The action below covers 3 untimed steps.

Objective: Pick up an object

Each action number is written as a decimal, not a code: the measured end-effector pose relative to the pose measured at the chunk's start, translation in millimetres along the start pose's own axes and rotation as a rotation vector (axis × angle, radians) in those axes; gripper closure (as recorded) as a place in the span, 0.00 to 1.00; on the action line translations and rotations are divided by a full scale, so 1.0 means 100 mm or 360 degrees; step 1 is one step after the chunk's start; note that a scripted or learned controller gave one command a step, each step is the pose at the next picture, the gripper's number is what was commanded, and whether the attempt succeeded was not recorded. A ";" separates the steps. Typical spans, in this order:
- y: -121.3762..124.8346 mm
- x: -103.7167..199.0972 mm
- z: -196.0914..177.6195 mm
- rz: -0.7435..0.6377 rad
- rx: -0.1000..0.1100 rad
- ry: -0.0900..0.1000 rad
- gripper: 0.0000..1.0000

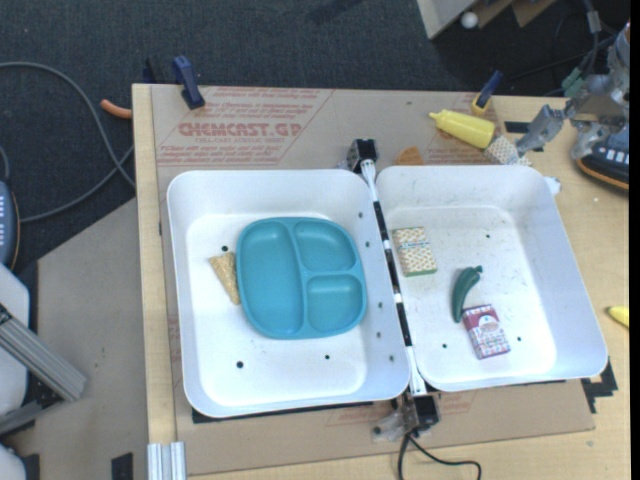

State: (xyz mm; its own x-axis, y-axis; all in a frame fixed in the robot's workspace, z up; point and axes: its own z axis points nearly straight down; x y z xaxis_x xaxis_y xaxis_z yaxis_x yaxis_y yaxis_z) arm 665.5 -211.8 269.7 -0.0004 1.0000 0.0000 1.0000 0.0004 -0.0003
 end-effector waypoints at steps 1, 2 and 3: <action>0.01 0.65 1.06 -0.0002 0.0003 0.0002 0.00; -0.67 0.74 1.85 0.0001 0.0001 0.0001 0.00; -1.21 0.78 1.85 0.0002 0.0003 0.0001 0.00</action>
State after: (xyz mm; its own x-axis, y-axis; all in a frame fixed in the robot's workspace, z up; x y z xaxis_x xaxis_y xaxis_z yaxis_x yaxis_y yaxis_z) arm 544.3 -133.4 84.3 0.0006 1.0000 0.0009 1.0000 -0.0006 -0.0022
